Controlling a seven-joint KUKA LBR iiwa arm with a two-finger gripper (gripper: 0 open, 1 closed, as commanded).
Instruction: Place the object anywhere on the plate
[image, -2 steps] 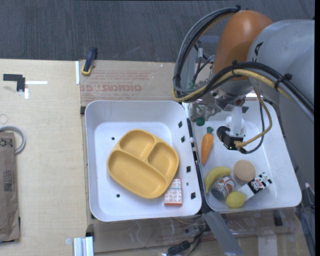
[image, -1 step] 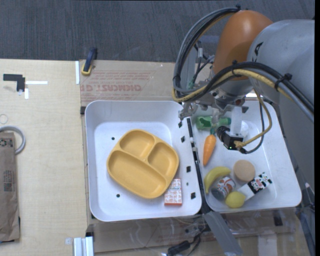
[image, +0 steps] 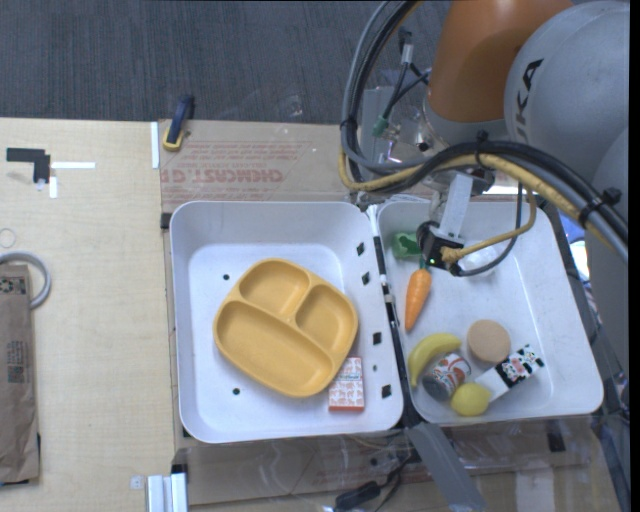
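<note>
Small printed carton (image: 347, 387) beside smooth yellow three-compartment plate (image: 286, 326); fingers' (image: 437, 252) state unclear.

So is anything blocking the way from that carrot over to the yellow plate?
Only the bins' adjoining walls: the carrot lies in the right bin, the plate in the left. The small red-and-white box sits at the plate's near corner, off the direct path.
</note>
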